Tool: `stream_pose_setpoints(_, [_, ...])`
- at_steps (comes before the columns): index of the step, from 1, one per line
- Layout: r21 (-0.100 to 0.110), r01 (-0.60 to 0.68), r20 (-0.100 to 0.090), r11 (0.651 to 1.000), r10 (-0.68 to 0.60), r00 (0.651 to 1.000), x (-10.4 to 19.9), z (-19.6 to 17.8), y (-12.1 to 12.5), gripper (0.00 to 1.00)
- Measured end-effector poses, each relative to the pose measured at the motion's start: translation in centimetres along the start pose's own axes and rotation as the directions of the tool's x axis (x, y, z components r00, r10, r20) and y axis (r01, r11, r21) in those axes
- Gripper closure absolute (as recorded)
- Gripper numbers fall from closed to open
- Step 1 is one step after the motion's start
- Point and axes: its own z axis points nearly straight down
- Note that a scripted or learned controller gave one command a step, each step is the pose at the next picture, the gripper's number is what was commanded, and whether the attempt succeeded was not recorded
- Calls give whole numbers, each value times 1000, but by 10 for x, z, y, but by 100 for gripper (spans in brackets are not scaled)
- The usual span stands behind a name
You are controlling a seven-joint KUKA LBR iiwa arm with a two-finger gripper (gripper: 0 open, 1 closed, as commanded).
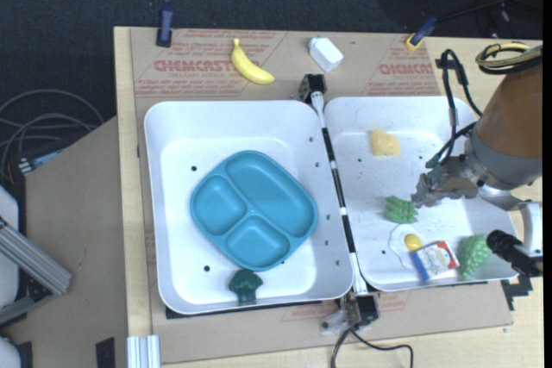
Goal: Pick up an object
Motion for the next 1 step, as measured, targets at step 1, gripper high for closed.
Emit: stream_pose_setpoints(1, [2,-1,0,1000,1,1000,0,1,-1,0])
